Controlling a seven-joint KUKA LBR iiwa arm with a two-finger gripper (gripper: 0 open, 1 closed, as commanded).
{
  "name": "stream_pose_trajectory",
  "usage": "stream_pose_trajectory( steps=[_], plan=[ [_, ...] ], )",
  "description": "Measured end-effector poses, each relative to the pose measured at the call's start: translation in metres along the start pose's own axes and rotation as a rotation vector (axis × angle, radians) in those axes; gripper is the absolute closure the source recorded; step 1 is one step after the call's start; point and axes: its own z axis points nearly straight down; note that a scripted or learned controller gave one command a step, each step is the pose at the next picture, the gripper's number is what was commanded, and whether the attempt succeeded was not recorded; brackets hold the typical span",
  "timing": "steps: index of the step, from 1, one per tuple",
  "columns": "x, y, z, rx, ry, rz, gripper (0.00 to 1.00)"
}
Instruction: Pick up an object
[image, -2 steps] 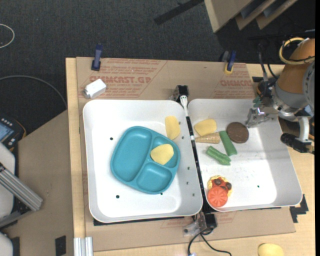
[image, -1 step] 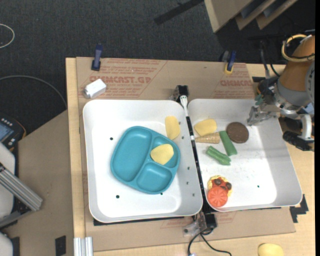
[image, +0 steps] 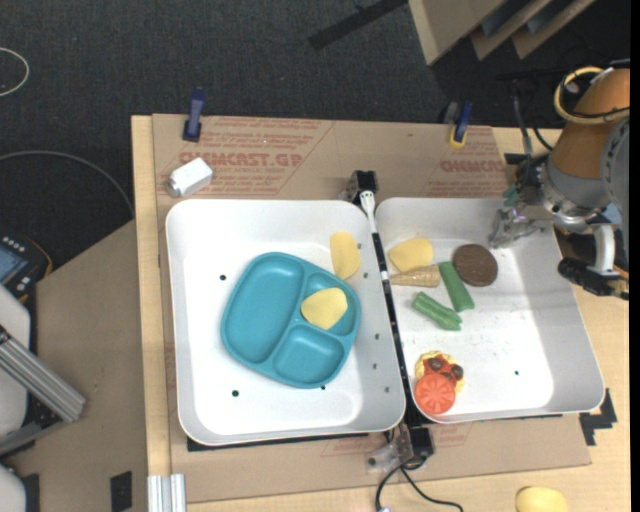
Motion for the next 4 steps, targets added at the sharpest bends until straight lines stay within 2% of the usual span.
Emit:
stream_pose_trajectory(
  steps=[4],
  plan=[
    [-0.0001, -0.0004, -0.0008, 0.002, 0.000, 0.000, 1.00]
  ],
)
